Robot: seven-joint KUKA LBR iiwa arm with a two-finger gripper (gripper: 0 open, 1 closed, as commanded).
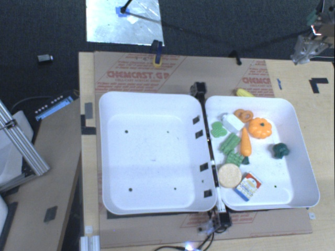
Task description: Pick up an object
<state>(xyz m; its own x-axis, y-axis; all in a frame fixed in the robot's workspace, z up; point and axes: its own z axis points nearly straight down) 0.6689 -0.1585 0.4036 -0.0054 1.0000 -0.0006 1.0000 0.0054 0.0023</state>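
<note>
The right bin [298, 140] holds several toy foods. An orange pumpkin [260, 128] lies next to a carrot [245, 142], with a pretzel [243, 114] and a white block [233, 122] behind them. A green leaf [219, 129] and green pea pods [230, 146] sit near the bin's left wall. Closer to the front are a round tan cracker [229, 175] and a small red and blue box [248, 186]. A dark green broccoli [280, 150] lies alone on the right. My gripper [307, 49] hangs at the far upper right, well beyond the bins and away from every object.
The left bin [104, 156] stands beside the right one, joined by a black hinge strip [207, 150]. A yellow banana [244, 93] lies on the cardboard just behind the right bin. A clamp [156, 54] and a shiny plate [123, 14] are at the back.
</note>
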